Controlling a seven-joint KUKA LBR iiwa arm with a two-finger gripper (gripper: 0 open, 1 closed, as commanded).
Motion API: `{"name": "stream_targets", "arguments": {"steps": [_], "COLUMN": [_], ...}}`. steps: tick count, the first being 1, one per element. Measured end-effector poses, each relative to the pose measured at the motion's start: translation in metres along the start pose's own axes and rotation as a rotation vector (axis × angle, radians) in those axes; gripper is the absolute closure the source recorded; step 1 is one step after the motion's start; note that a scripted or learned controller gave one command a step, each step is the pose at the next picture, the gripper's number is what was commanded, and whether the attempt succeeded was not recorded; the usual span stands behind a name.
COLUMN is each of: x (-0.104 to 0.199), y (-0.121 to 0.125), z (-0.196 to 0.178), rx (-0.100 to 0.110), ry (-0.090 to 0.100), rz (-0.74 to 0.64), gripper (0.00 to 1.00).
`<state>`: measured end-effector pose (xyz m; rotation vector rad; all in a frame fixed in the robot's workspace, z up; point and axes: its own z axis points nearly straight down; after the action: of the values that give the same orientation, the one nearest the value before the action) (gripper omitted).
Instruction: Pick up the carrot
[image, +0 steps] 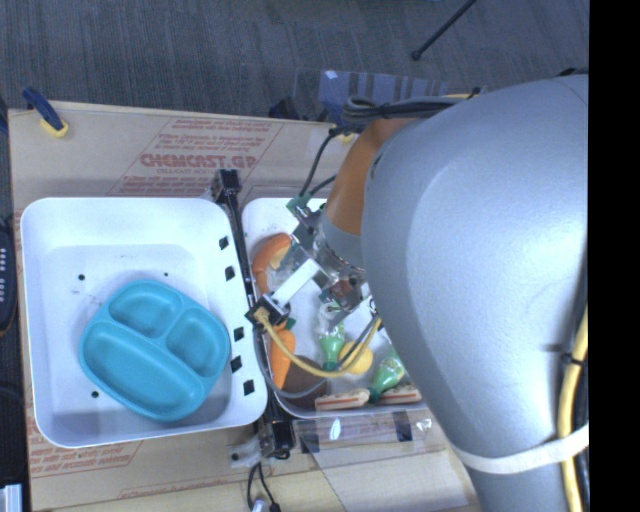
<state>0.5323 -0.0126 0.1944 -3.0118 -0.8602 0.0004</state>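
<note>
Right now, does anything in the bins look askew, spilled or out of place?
Nothing looks spilled or broken. The blue divided plate lies askew in the left bin, and the carrot sits tight against the left wall of the right bin, crowded by other items.

Robot lab: KUKA arm (480, 250), cardboard-covered bench (150, 150), white bins (30, 300), grey carpet (150, 50).

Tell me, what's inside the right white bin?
I see a small orange carrot, a round orange thing, a green toy and a flat wooden stick. The big grey robot arm covers the rest.
</note>
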Motion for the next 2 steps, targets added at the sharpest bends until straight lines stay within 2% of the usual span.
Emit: {"name": "stream_targets", "arguments": {"steps": [1, 2], "x": [-0.050, -0.067], "y": [-0.029, 0.033], "z": [0.004, 0.003], "rx": [0.004, 0.000], "ry": [-0.009, -0.008], "rz": [-0.079, 0.249], "gripper": [0.00, 0.00]}}
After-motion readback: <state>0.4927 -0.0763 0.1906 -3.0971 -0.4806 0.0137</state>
